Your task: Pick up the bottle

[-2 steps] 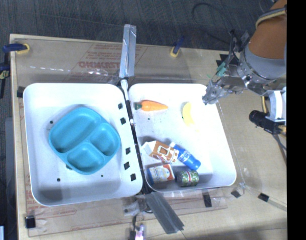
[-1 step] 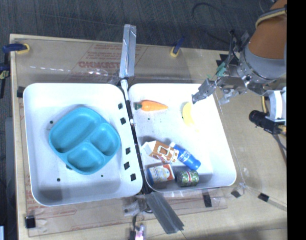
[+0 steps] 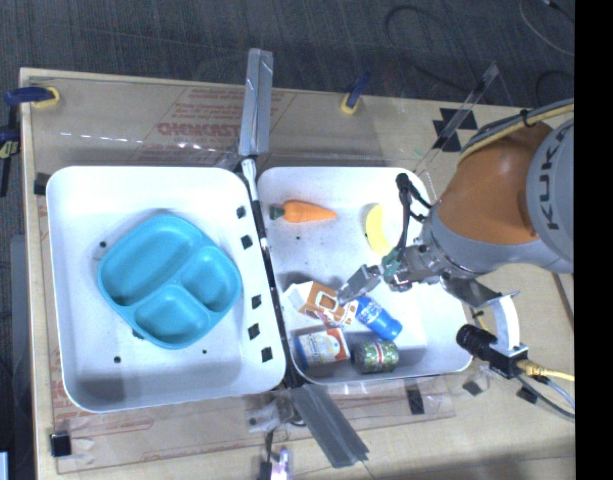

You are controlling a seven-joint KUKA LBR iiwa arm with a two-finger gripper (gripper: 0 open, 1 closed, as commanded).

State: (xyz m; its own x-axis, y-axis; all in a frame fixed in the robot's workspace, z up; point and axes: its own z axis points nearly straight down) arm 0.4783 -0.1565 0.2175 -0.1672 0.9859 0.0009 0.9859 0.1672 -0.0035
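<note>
Right now the hand (image 3: 364,280) hangs low in the right bin (image 3: 441,353), fingers slightly apart, holding nothing. Blue bottle (image 3: 378,319) lies just below it, beside a snack packet (image 3: 326,306) and green can (image 3: 376,356).

The table (image 3: 136,103), a pale wooden top with faint red print, carried two shallow white bins side by side, the left bin (image 3: 76,368) and the right bin (image 3: 316,183), touching along a central divider.
</note>
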